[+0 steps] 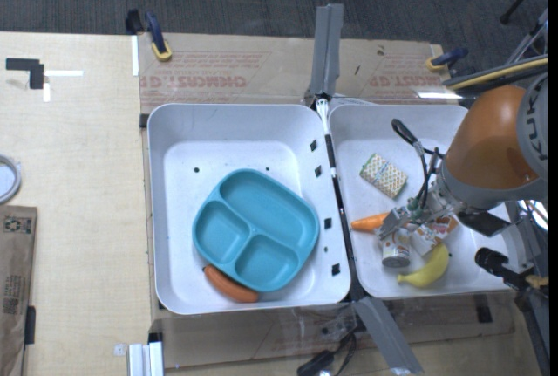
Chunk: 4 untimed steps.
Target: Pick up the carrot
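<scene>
The carrot (370,222) is small and orange and lies on the floor of the right bin (366,130), near its left wall. My gripper (398,224) hangs low over the bin at the carrot's right end, touching or nearly touching it. The gripper's tip is cluttered and partly hidden by the wrist. The grey arm with its orange band (490,143) comes in from the right above it.
A small tin can (395,255) and a banana (427,268) lie just below the gripper. A patterned packet (384,174) sits above it. The left bin (174,139) holds a blue divided plate (255,229) and an orange sausage (231,284).
</scene>
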Each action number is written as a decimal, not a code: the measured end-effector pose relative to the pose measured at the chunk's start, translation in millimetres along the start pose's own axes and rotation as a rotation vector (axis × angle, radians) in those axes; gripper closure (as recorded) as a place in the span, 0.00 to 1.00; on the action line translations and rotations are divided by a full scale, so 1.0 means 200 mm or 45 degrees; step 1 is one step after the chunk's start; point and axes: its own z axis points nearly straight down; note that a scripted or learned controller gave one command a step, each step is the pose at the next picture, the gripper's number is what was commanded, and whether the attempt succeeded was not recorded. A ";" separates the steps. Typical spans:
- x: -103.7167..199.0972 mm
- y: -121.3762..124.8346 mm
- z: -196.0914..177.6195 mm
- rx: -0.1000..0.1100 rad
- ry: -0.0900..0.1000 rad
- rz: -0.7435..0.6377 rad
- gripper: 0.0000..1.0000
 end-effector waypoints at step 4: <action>-0.02 0.14 -0.03 -0.006 -0.006 -0.700 1.00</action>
